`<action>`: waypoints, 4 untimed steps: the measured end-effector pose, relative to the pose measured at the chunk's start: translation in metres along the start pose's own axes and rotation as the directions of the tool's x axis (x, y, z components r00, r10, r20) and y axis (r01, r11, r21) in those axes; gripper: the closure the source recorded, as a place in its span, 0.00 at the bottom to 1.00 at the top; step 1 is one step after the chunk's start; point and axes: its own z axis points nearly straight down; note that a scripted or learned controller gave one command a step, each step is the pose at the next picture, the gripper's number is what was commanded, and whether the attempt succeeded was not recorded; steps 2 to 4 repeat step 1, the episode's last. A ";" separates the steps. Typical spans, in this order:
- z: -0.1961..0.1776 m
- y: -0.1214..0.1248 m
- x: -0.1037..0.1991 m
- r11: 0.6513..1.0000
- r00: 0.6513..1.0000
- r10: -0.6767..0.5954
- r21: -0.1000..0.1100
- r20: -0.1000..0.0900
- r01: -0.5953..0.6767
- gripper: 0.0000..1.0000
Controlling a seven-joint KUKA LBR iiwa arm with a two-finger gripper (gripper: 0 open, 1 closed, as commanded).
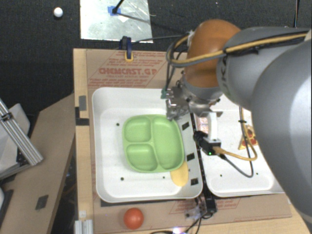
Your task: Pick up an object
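Note:
A green divided plate (152, 143) lies in the left white bin (105, 130), a little right of its middle. A pale yellow object (180, 177) pokes out from under the plate's lower right corner. My gripper (172, 112) hangs at the plate's upper right edge, close to the wall between the two bins, under the orange band of the arm (209, 48). The wrist hides its tips. In the right bin (243, 179) a small red and yellow item (248, 135) shows beside the arm.
An orange-red ball (133, 218) rests on the cardboard below the left bin. A yellow cable (239, 155) loops over the right bin. A blue clamp (127, 45) sits at the cardboard's far edge. The large grey arm covers the upper right.

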 end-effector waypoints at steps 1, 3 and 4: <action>0.001 -0.001 -0.003 1.000 1.000 0.004 0.002 0.002 -0.004 0.00; 0.001 -0.001 -0.003 1.000 1.000 0.004 0.002 0.002 -0.004 0.00; 0.001 -0.001 -0.003 1.000 1.000 0.004 0.002 0.002 -0.004 0.00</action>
